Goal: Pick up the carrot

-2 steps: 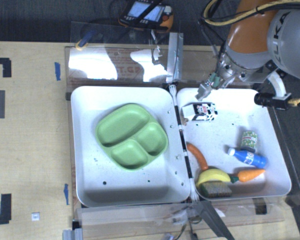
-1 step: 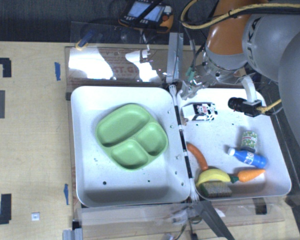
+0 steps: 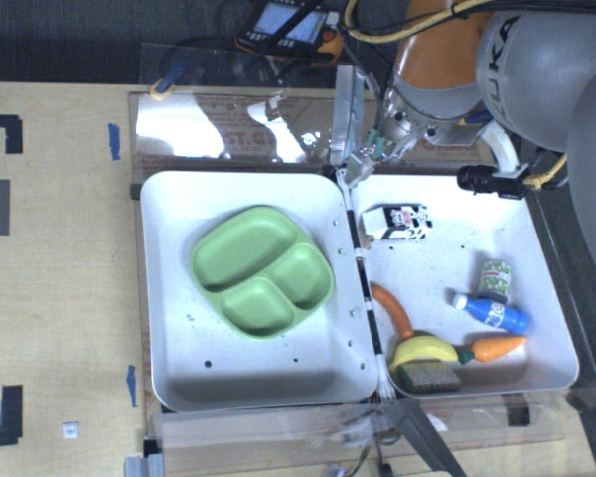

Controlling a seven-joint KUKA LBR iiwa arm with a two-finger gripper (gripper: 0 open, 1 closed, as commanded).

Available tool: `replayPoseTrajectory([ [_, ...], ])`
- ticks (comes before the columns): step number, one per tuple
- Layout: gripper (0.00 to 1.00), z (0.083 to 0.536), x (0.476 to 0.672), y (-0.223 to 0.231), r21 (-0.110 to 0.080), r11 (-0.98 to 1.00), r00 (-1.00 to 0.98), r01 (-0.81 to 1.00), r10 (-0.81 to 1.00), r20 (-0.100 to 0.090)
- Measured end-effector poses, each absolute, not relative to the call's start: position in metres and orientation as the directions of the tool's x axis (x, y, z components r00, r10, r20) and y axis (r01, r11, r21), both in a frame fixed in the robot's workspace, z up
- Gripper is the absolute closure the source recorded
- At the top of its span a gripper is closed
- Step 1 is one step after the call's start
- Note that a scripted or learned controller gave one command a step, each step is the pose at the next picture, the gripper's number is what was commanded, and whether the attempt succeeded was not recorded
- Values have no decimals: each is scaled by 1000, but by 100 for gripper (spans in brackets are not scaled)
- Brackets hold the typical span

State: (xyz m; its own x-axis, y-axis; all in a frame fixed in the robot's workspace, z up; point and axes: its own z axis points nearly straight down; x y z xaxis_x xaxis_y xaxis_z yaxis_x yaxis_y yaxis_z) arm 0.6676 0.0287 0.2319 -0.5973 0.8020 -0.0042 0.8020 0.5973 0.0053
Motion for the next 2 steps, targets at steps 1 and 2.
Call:
replayPoseTrajectory([
  [1,100,225,667,57,2,789,-789,614,614,-2],
  [2,100,237,669,57,7,789,-789,615,615,-7],
])
